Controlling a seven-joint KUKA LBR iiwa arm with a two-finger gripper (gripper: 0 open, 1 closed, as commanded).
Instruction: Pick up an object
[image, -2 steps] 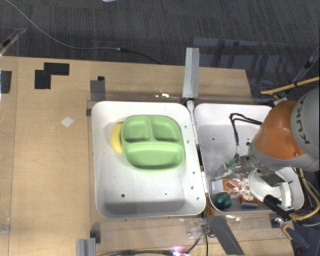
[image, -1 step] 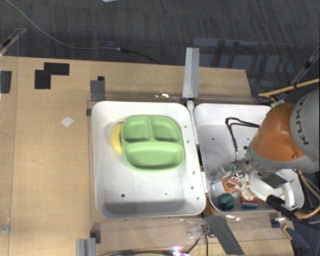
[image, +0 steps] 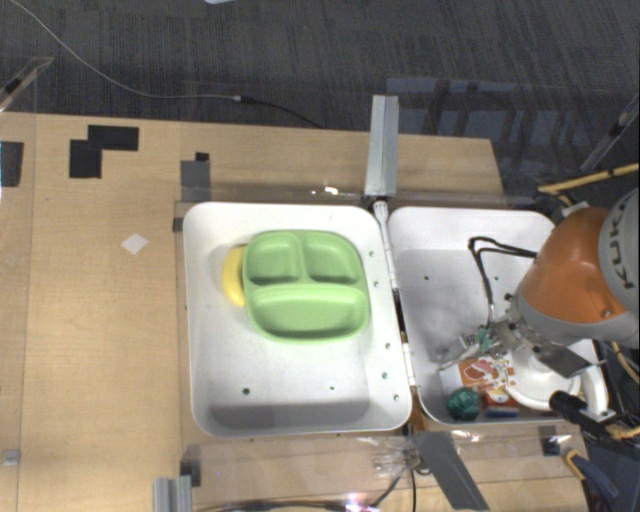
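My gripper reaches down into the near part of the right bin, below the orange band of the arm. Right under and in front of it lies a small heap: an orange-and-white packet, a dark green round object, a blue item and a white curved piece. The gripper sits at the heap's upper edge, just above the packet. Whether it touches any of them is hidden by the wrist.
The left bin holds a green divided plate with a yellow object poking out from under its left side. A black cable loops over the right bin's floor. A metal post stands behind the bins.
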